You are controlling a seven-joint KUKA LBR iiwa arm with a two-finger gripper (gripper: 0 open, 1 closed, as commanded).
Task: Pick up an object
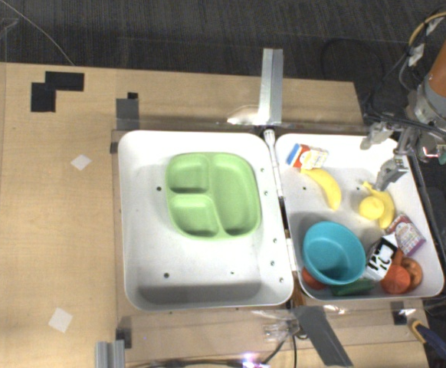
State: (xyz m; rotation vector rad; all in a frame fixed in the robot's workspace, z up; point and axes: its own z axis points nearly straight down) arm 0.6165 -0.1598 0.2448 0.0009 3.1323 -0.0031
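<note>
Approach step: gripper (395,167) hangs over right bin (430,228), just above the yellow toy (376,205) (finger state: cannot tell). Next: descend, centre, close.

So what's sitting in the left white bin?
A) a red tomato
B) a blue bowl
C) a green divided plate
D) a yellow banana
C: the green divided plastic plate lies alone in the left white bin; the blue bowl and yellow banana are in the right one.
</note>
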